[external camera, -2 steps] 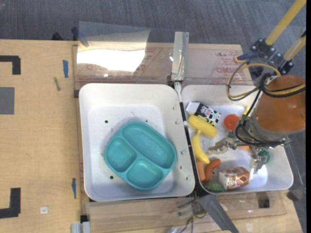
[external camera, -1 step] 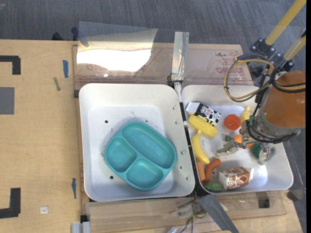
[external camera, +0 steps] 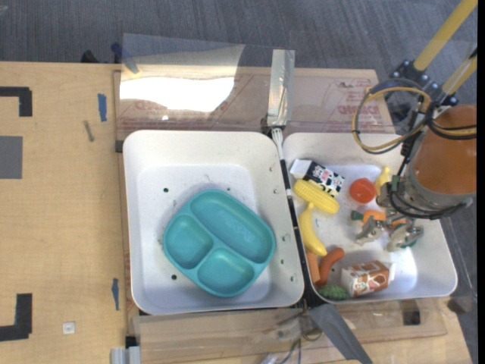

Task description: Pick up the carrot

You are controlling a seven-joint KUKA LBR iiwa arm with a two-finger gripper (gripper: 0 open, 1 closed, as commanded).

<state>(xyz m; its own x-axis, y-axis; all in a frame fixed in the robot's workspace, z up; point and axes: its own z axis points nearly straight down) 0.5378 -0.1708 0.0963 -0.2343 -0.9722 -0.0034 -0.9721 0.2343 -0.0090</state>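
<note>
The carrot [external camera: 326, 264] lies in the right bin [external camera: 439, 260], at its near left part. Its long axis runs at a slant: the orange body goes from far right to near left, and the green top end is at the near side, close to the bin's near wall. It is just right of the banana [external camera: 311, 233] and just left of the juice box [external camera: 367, 278]; it seems to touch the box, but I cannot tell for sure.

The gripper [external camera: 390, 232] is low over the right part of the same bin, well apart from the carrot. Its fingers [external camera: 405, 237] are spread, with nothing clearly between them. A small orange piece [external camera: 373, 216] lies just beside the fingers, at their far left.

Farther in this bin are a corn cob [external camera: 316, 196], a milk carton [external camera: 322, 176] with cow spots, and a tomato [external camera: 363, 191]. The corn lies just far of the banana.

The left bin [external camera: 144, 158] holds a teal tray [external camera: 218, 241] with three compartments. The arm [external camera: 445, 161] with its orange band comes in from the right, above the right bin.
</note>
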